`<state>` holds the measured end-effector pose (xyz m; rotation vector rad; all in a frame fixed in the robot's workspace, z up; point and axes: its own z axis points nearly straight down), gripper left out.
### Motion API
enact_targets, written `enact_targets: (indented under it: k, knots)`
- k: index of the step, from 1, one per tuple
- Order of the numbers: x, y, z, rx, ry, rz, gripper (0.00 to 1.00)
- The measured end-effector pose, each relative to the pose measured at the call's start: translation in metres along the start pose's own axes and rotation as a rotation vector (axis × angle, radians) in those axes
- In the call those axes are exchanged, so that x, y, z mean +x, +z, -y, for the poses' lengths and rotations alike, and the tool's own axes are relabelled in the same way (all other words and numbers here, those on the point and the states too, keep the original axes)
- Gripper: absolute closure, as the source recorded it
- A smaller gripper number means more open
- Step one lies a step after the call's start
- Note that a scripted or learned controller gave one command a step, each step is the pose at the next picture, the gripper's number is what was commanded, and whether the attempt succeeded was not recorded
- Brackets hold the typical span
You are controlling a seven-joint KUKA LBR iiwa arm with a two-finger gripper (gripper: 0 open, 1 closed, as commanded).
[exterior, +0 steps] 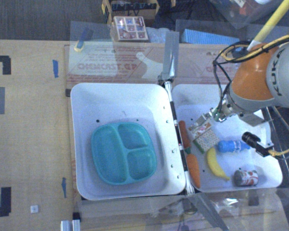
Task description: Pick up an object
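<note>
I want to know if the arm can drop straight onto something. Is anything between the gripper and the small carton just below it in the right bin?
Nothing visible stands between them. The gripper sits right beside the small carton in the right bin. The banana and blue bottle lie past the carton, not in the way.

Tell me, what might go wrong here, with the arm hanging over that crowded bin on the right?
Just guesses. The gripper sits right above the small green-and-white box, which lies close to the yellow banana and the blue bottle; closing there could nudge a neighbour or grab two things. The orange carrot and the reddish sausage lie along the right white bin's left wall, leaving little space for fingers on that side.
</note>
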<state>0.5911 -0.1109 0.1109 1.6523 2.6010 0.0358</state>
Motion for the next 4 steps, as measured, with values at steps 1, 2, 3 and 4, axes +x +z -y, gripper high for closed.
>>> enact_targets:
  k: [1, 2, 3, 4]
  knots:
    - [0.013, -0.002, 0.023, -0.006, -0.086, -0.002, 0.0]
    - [0.035, 0.016, 0.082, 0.039, -0.136, -0.026, 0.0]
    - [0.036, 0.008, 0.081, 0.038, -0.134, -0.031, 1.0]
    - [-0.014, -0.083, -0.003, 0.05, 0.004, -0.035, 1.0]
